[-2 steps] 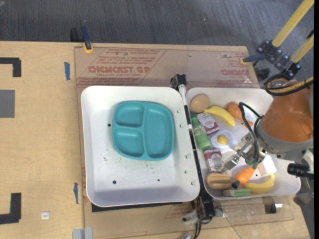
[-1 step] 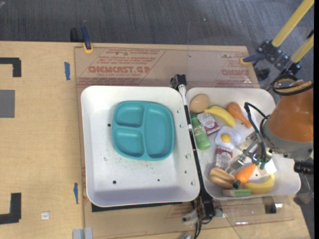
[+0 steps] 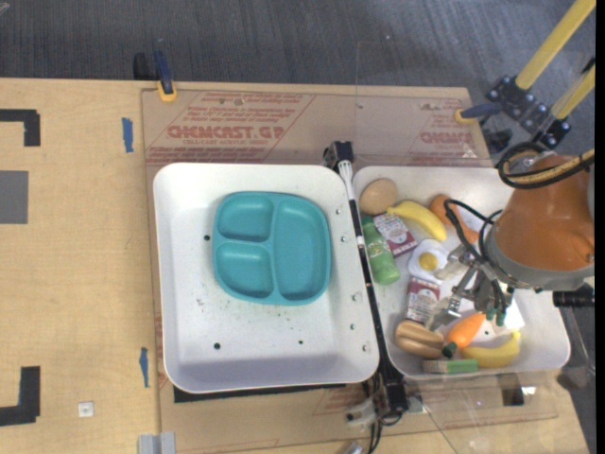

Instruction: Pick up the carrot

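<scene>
— Where's the carrot?

— The carrot lies in the right bin, near its front edge, tilted, with its green end toward the hot dog on its left. A banana lies just beside it on the right.

— And the gripper?

— The gripper hangs just above the carrot. Whether its fingers are parted or closed, I cannot tell; nothing shows between them.

— What else is in that bin?

— An egg at the back, a second banana, a green bottle, a fried egg and small red-labelled packets, print too small to read.

— The left bin?

— The left bin holds a teal divided plate. The board behind it reads "CHEMCAST GP".
</scene>
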